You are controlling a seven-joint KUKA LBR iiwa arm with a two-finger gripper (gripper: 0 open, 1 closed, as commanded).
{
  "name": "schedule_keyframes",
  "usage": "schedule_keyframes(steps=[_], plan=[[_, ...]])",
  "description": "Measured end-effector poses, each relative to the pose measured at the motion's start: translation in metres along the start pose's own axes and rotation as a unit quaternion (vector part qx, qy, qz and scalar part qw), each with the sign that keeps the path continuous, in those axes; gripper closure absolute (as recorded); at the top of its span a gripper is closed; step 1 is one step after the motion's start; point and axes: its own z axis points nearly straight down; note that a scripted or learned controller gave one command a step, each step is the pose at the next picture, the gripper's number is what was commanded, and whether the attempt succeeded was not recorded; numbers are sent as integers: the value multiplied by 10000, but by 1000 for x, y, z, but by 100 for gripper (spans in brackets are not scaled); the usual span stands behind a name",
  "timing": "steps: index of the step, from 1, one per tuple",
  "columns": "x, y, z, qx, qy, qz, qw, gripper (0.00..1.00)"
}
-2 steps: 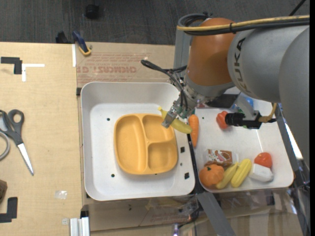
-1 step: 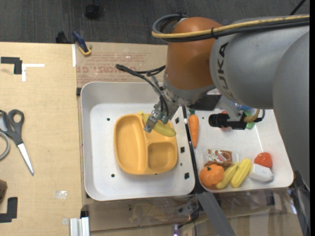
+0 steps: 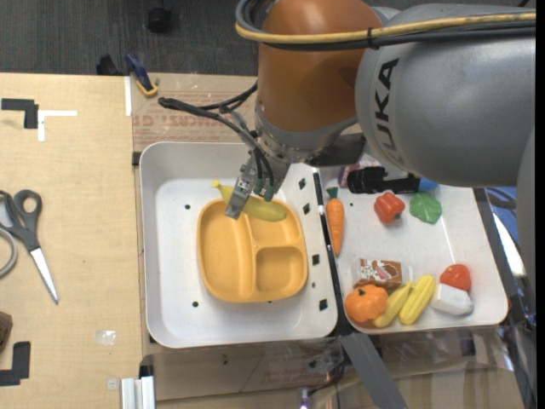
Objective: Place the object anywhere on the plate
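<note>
One arm in, reaching from the right, pincer (image 3: 247, 192) low over the far rim of the yellow plate (image 3: 230, 258) in the left bin (image 3: 162, 254). A yellow-green piece (image 3: 271, 210) — looks like toy fruit, maybe a pear or banana — lies right under the fingertips, at the plate's far edge. I can't tell whether it's clamped or just resting there, and I can't tell if the pincer is apart or together; the wrist blocks it.

My read on handling: light hollow plastic, stiff, smooth and rounded — likely to squirt sideways under a pinch. I'd grip across the narrow middle, not the tapered end.

The plate has three shallow wells, so the piece should settle once released. Right bin (image 3: 477, 313) holds the carrot (image 3: 335, 221), the orange (image 3: 366, 303) and other toy food, well apart from this. Scissors (image 3: 32, 237) sit on the counter (image 3: 77, 313) at left.
</note>
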Motion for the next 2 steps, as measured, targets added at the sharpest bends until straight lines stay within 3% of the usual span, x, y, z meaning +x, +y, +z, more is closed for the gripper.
schedule_keyframes(steps=[1,2], plan=[[44,10,31,4,11,-971,9953,100],[44,10,31,4,10,-970,9953,0]])
